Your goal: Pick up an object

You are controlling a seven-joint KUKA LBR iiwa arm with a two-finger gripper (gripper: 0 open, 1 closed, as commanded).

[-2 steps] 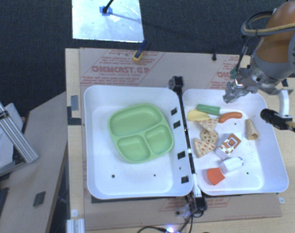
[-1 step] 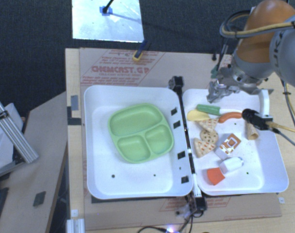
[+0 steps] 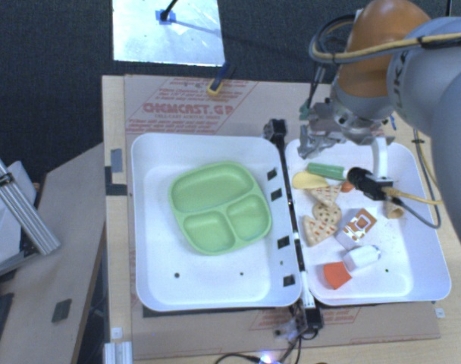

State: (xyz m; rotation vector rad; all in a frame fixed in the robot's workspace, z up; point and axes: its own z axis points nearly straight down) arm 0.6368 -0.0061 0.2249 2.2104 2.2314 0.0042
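Camera view: cardboard sheet (image 3: 186,108) reads "OKIICAST".

Bench (image 3: 79,203) carries cardboard sheet (image 3: 185,105), two white bins (image 3: 151,226) side by side.

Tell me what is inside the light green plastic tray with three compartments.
The green tray sits in the left white bin with nothing visible in its three compartments. The bin floor beneath it is covered.

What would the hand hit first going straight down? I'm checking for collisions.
Probably the right bin's bare back floor, just behind the green-tipped marker. The hand hangs above there, though depth is unclear.
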